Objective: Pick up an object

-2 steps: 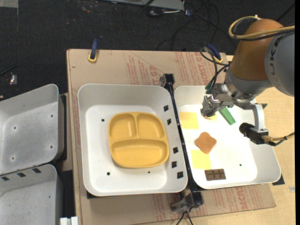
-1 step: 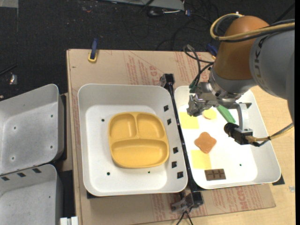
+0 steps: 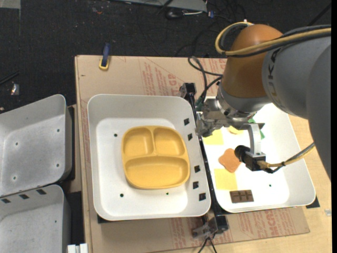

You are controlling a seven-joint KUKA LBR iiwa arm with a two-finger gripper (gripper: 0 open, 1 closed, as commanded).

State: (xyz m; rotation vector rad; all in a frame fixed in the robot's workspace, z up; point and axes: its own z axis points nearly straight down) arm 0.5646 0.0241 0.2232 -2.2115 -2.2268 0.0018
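Observation:
My gripper point(image 3: 209, 121) hangs over the upper left corner of the right bin point(image 3: 295, 186), close to the wall between the two bins. Just below it lies a flat yellow piece point(image 3: 214, 139), partly hidden by the wrist. An orange wedge-shaped piece point(image 3: 229, 161) lies in the middle of the bin, with a yellow square point(image 3: 226, 179) in front of it. A small brown chocolate-like block point(image 3: 242, 196) sits near the bin's front edge. A bit of something green point(image 3: 259, 129) peeks out from under the arm. I see nothing held.
The left bin point(image 3: 102, 120) holds a yellow divided plate point(image 3: 156, 157). The grey arm with its orange band point(image 3: 253, 41) covers the back of the right bin. A blue-and-yellow tool point(image 3: 105, 57) lies on the cardboard behind the left bin.

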